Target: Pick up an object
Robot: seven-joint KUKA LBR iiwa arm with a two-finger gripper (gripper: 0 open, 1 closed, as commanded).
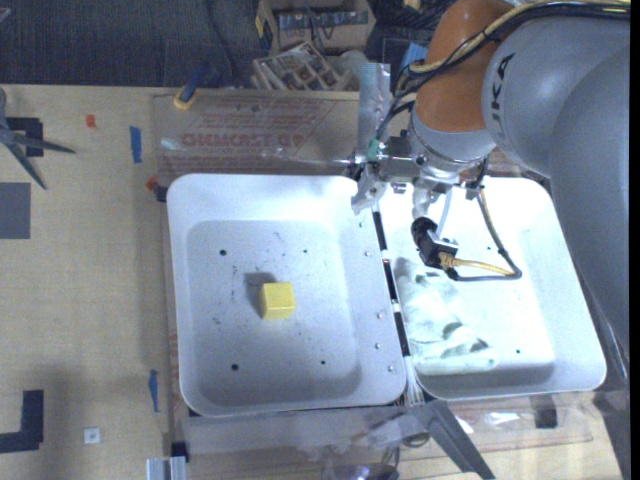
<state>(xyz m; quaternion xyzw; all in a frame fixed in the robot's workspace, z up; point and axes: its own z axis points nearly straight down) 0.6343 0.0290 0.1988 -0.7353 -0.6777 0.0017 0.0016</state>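
Note:
A small yellow block (pixel 278 300) lies near the middle of the left bin (pixel 200 218). In the right bin (pixel 560 268), a pale, see-through heap (pixel 442 320) rests near the front left; I cannot make out its shape. My gripper (pixel 422 208) hangs below the orange-banded wrist over the back left corner of the right bin, close to the wall shared by the bins. It is well apart from the yellow block and a little behind the pale heap.
The grey arm covers the back right of the scene. A clear plastic sheet (pixel 255 133) lies on the wooden bench behind the left bin. Blue tape marks and black pieces sit on the bench at the far left.

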